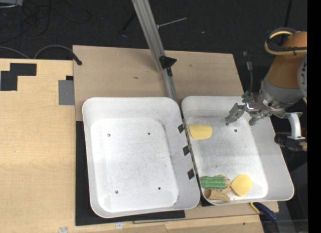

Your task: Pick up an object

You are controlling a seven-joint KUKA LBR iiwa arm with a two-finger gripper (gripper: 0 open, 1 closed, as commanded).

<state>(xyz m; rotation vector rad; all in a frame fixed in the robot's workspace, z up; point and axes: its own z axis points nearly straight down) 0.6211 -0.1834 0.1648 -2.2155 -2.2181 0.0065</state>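
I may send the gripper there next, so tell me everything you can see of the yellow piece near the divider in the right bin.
The yellow piece is a small, rounded, flattish lump, pale yellow with a matte, soft-looking surface and no visible markings. It lies flat on the floor of the right bin, in its upper left part, close beside the wall shared with the left bin. Nothing rests on it. The gripper hangs to its right, apart from it, fingers spread and holding nothing.

The bench (40, 142) spanned the lower frame, pale wood at left, a tan board behind. Two white bins sat on it side by side: the left bin (133, 156) at centre, the right bin (261, 152) toward the right.
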